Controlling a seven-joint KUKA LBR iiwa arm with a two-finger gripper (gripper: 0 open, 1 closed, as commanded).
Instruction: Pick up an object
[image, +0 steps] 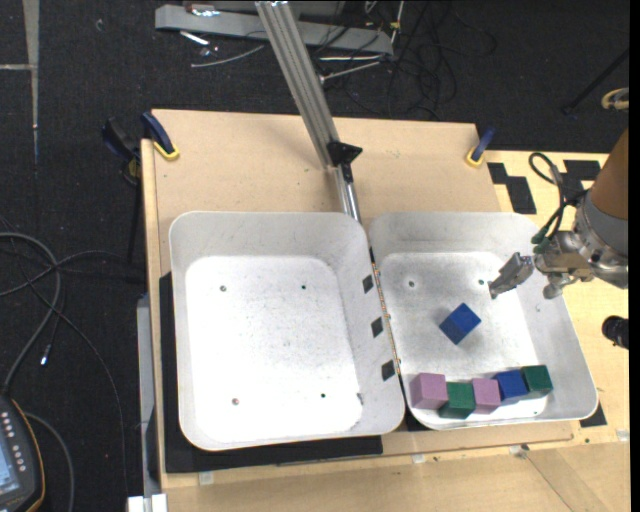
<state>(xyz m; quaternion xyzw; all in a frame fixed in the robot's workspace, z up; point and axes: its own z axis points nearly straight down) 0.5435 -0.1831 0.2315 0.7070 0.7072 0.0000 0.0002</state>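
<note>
A blue cube (460, 323) lies alone near the middle of the right bin (420, 262). Along that bin's front wall runs a row of cubes: a pink cube (430, 389), a green cube (460, 397), a second pink cube (486, 392), a smaller blue cube (512, 384) and a dark green cube (537, 379). My gripper (532, 279) hangs over the right bin's far right part, up and to the right of the lone blue cube. Its fingers stand apart, open, with nothing between them.
The left bin (200, 240) sits beside the right one, their rims meeting at the middle. A metal pole (305, 85) slants in from the top towards the bins' shared edge. Clamps sit at the bench's far corners.
</note>
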